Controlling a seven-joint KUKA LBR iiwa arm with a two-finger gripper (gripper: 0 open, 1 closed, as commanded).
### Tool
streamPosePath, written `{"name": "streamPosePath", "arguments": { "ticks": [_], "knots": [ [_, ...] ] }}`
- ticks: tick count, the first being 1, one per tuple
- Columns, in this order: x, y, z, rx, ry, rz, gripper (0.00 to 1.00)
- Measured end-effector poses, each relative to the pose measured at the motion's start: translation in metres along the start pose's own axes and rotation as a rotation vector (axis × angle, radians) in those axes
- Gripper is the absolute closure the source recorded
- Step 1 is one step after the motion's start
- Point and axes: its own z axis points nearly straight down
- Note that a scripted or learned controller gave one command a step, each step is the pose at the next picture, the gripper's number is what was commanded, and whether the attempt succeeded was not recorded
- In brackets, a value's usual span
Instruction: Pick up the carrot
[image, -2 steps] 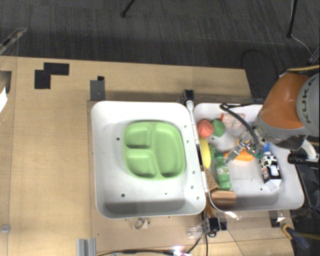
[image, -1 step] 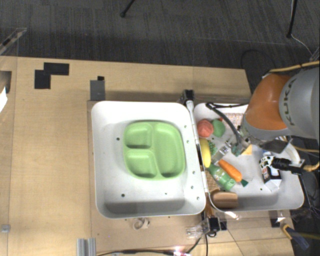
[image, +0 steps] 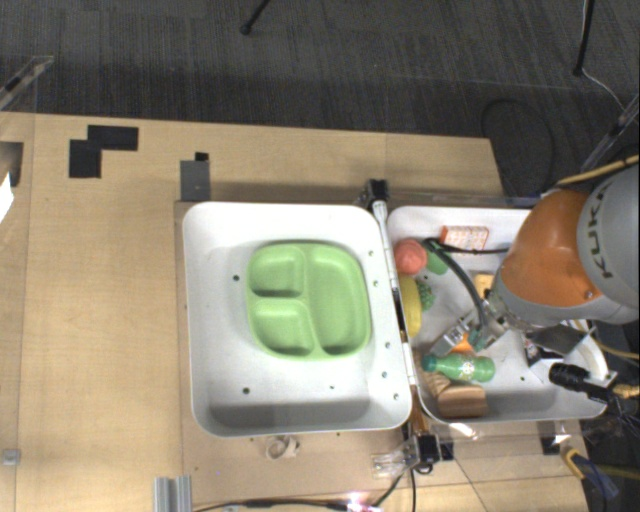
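A small orange piece that looks like the carrot (image: 459, 347) lies in the right bin (image: 520, 398), mostly hidden under the gripper. The gripper (image: 468, 336) is down inside that bin, right over the orange piece and just above a green bottle (image: 462, 369) that lies on its side. The arm's orange band (image: 545, 255) and grey wrist cover the bin's middle and right part.
In the right bin, a red ball (image: 410, 257), a yellow item (image: 411, 306), a small green item (image: 427, 295), an orange-and-white box (image: 465, 238) and a brown block (image: 461, 401) crowd the gripper. The left bin (image: 215, 400) holds a green divided plate (image: 305, 299).
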Motion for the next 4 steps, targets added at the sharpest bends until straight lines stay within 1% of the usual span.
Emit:
{"name": "streamPosePath", "arguments": {
  "ticks": [1,2,3,4],
  "knots": [
    [-0.001,0.004,-0.012,-0.007,-0.004,-0.006,1.00],
    [0.013,-0.011,-0.001,-0.007,-0.004,0.158,1.00],
    [0.011,-0.013,-0.001,-0.004,-0.007,0.161,0.00],
    [-0.026,-0.050,0.000,0.001,0.002,-0.079,0.00]
  ]
}}
